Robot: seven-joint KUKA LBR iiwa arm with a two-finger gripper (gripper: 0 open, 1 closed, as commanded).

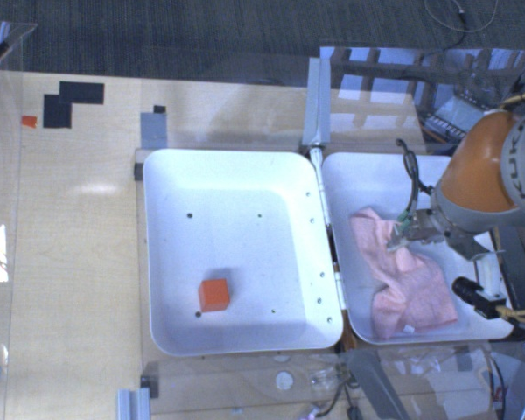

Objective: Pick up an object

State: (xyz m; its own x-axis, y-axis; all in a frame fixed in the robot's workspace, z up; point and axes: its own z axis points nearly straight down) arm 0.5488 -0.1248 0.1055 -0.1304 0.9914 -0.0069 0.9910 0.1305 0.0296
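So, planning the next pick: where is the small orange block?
The small orange block lies in the left white bin, near its front-left corner, alone.

We see a small orange block point(214, 295) lying at seven o'clock in the left bin point(171, 261), and a crumpled pink cloth point(402, 278) in the right bin point(350, 182).

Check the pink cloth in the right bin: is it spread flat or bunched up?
Bunched up. The pink cloth lies crumpled in folds and ridges along the right bin, with the claw at its upper edge.
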